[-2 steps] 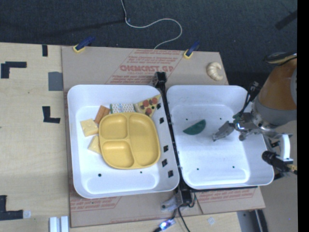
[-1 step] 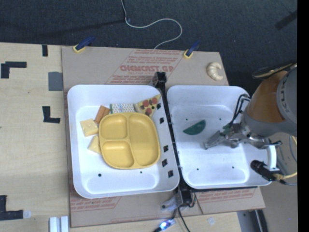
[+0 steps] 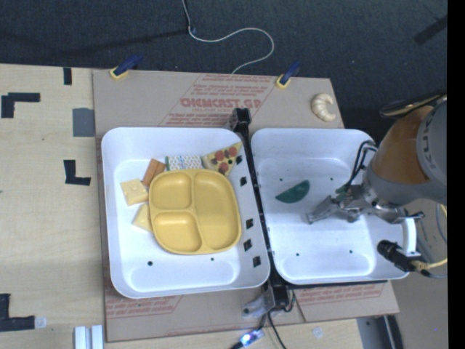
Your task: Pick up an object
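Dark carpet-like floor runs behind a pale wood-look tabletop [image 3: 43, 217], with a flat sheet of brown cardboard [image 3: 218, 100] printed in red lying on it under both bins. Left bin [image 3: 120, 260] is smooth white plastic with rounded corners, and it holds a yellow divided plate [image 3: 195, 211], glossy, three compartments, rounded-square shape. Right bin [image 3: 320, 264] is the same white shell, touching the left one along a black seam. Grey arm [image 3: 407, 169] with its orange band comes in from the right, and the metal tool [image 3: 314, 215] sits low over the right bin floor; can't tell how its grip is set. A small flat dark green leaf-shaped piece [image 3: 293, 192] lies just beside the tool tip, apart from it. Tucked around the plate's upper and left edge are little flat tiles: tan squares [image 3: 134, 192], an orange-brown one [image 3: 152, 170], and patterned ones [image 3: 224, 156].
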Robot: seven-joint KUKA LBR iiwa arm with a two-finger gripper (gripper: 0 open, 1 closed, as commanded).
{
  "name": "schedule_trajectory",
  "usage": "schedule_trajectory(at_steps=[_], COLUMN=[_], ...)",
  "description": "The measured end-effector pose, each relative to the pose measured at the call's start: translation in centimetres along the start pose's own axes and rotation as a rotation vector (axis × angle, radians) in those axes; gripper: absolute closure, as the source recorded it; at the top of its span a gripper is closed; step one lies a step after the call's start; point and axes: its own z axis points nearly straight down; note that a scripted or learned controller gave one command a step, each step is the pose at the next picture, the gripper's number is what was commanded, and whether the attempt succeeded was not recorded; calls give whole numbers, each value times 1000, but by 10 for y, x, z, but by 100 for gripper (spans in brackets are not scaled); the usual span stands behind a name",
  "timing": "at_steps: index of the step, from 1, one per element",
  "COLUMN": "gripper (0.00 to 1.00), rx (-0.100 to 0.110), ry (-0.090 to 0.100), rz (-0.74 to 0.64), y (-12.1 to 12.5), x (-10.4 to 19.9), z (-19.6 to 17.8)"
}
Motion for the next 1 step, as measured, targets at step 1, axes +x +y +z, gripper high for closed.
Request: schedule_trajectory(at_steps=[1], gripper=[100], rx=[-2], ry=[-2], rz=[0], y=[0], x=[0], z=[-10])
